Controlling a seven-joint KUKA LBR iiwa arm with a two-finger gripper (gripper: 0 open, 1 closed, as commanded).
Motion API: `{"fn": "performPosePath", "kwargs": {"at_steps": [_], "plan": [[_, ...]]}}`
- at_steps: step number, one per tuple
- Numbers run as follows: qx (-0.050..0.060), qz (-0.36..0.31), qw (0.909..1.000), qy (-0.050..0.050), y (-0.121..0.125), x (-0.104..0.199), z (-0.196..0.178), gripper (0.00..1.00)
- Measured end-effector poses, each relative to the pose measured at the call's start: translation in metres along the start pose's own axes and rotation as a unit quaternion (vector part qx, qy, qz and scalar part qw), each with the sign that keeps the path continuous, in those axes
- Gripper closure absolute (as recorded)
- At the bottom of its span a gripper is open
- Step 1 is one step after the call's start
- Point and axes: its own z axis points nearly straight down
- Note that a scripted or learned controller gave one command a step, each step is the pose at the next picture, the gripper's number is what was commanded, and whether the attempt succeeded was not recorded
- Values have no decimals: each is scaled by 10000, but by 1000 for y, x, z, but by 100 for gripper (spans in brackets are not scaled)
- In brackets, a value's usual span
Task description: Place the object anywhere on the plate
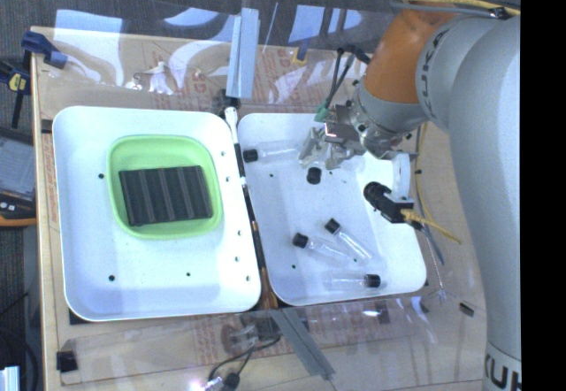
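Grey arm with orange band comes in from upper right of frame, two-finger gripper (320,147) sitting low over the upper part of the right shallow white bin (402,279). Finger state: cannot tell, the tips blur into the bin floor, nothing visibly pinched.

Clear plastic tubes with black caps lie scattered in the right bin: one at upper left near the divider (265,152), a loose black cap or short vial (314,175) just below the gripper, two crossing mid-lower (323,247) (348,239), one along the bottom edge (354,280).

Light green rounded square plate (205,150) holding a dark ribbed insert (165,195) sits in the left white bin (88,274), centre-left of frame, well apart from the tubes
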Motion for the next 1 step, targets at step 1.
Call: {"fn": "performPosePath", "kwargs": {"at_steps": [1], "plan": [[0, 0, 10000, 0, 0, 0, 0, 0]]}}
